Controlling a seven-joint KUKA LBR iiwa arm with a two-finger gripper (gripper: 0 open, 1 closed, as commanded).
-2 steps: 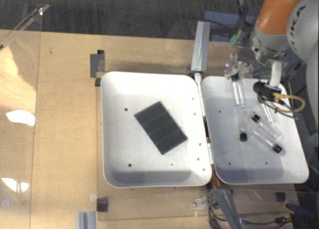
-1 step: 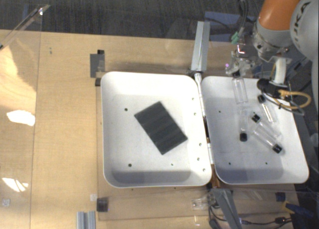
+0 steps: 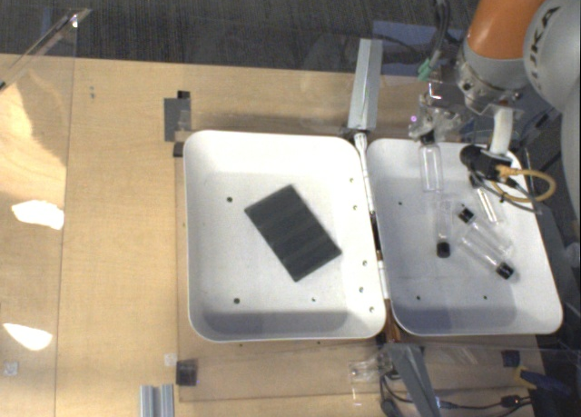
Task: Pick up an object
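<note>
A dark grey flat rectangular pad [image 3: 292, 231] lies tilted in the middle of the left bin [image 3: 209, 306]. In the right bin [image 3: 536, 315] lie several clear tube-like pieces with black ends: one [image 3: 443, 232] near the middle and one [image 3: 487, 253] to its right. The gripper [image 3: 434, 147] hangs over the back of the right bin, beneath the grey wrist and orange band [image 3: 508, 6]. It is above and behind the clear pieces. I cannot make out anything held in it.
A grey metal bracket [image 3: 366, 88] stands behind the gap between the bins. Black and yellowish cables [image 3: 508, 179] loop over the right bin's back right part. The wooden bench [image 3: 91, 224] extends to the left.
</note>
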